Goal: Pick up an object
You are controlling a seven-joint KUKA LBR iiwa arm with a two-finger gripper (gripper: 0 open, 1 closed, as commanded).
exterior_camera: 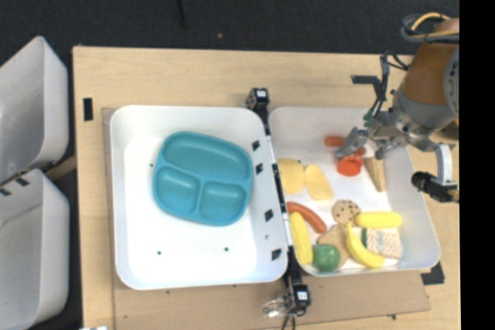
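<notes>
One red cup (349, 165) is seen just below the tool (370, 141), whose fingers are spread apart and hold nothing. The approach step is judged under way; a short descent and closing around it is called for next.

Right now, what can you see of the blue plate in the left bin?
The blue plate is a teal, rounded-square tray that looks like matte plastic, moulded into three sections: one wide one toward the far side and two smaller ones nearer the camera. It lies flat, slightly turned, on the floor of the left bin, about mid-bin. Nothing sits in it or touches it.
</notes>
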